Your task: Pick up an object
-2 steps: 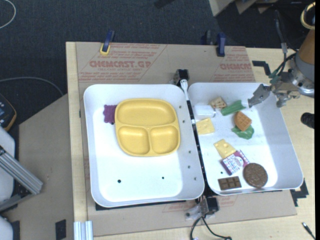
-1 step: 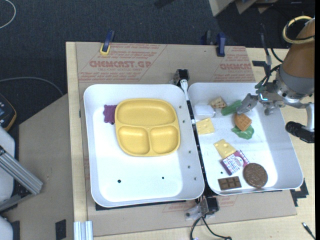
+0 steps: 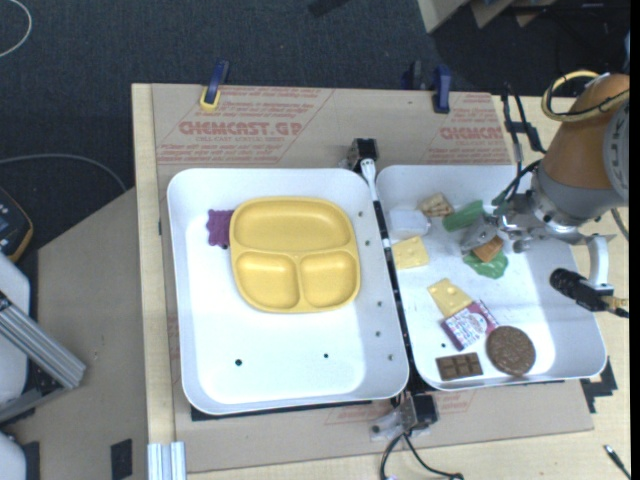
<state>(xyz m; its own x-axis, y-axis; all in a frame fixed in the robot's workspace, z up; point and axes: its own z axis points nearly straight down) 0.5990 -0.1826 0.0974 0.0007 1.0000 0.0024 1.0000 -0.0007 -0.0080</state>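
My gripper (image 3: 496,230) hangs low in the upper right part of the right bin (image 3: 588,320), at the end of the grey arm with its orange band (image 3: 585,148). Just below and left of it an orange piece (image 3: 488,251) lies on a green piece (image 3: 491,266). A green object (image 3: 462,215) lies just to its left. Whether the gripper touches or holds any of these cannot be made out.
The right bin also holds a cracker (image 3: 435,206), a white piece (image 3: 408,222), two cheese pieces (image 3: 410,254) (image 3: 449,296), a purple packet (image 3: 468,324), a brown cookie (image 3: 511,350) and a chocolate bar (image 3: 459,367). The left bin (image 3: 290,363) holds a yellow divided plate (image 3: 295,252) and a purple object (image 3: 217,227).
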